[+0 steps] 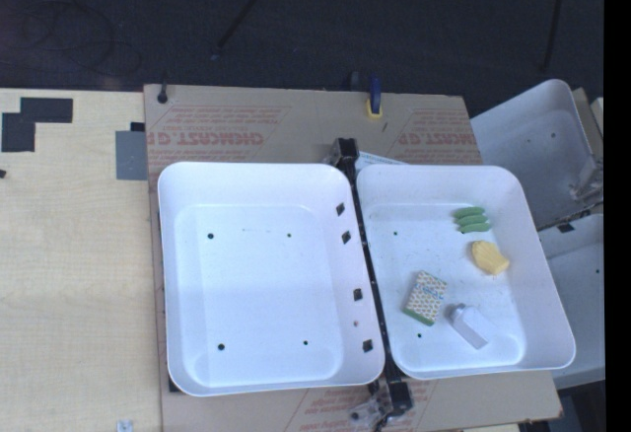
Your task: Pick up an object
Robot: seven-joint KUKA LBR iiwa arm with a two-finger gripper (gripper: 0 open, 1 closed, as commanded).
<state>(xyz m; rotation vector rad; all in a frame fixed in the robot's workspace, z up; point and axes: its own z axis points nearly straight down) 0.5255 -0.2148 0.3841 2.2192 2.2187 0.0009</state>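
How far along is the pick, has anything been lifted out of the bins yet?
Nothing looks done yet. All four items lie on the floor of the right bin: the green piece, the yellow piece, the patterned box and the grey block. Nothing is in hand. The whole pick is left: approach, grasp and lift one item.

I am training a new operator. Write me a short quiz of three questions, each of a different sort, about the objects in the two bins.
1. True or false: all the objects lie in the right bin.
2. Which object lies nearest the far rim? A) green object B) yellow object C) grey block
3. Fill in: the patterned box lies just to the ___ of the grey block.

Key: 1 true; 2 A; 3 left
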